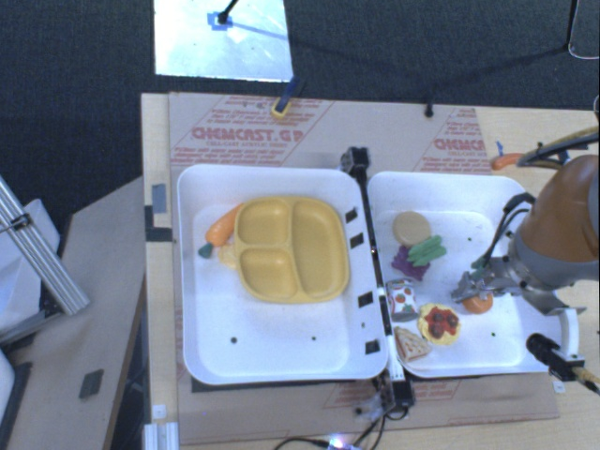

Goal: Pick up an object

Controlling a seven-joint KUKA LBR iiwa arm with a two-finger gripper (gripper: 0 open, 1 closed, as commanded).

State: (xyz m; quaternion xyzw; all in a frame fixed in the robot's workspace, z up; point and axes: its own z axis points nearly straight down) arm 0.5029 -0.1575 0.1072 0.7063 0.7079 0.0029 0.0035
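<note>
My gripper [474, 289] hangs low over the right bin [469, 193], reaching in from the right on the grey arm with its orange band [567, 216]. Right under its tip lies a small orange-red toy [479, 303], partly hidden by the gripper. Whether the gripper touches it cannot be told. To the left lie a round pizza toy [440, 323], a sandwich wedge [411, 344], a small carton [401, 298], purple grapes [407, 264], a green vegetable [427, 248] and a tan round bun [411, 227].
The left bin [202, 279] holds a yellow divided plate [286, 249] with a toy carrot [221, 226] at its left side. A black-clipped divider [367, 251] runs between the bins. Bare white floor lies at the right bin's back right.
</note>
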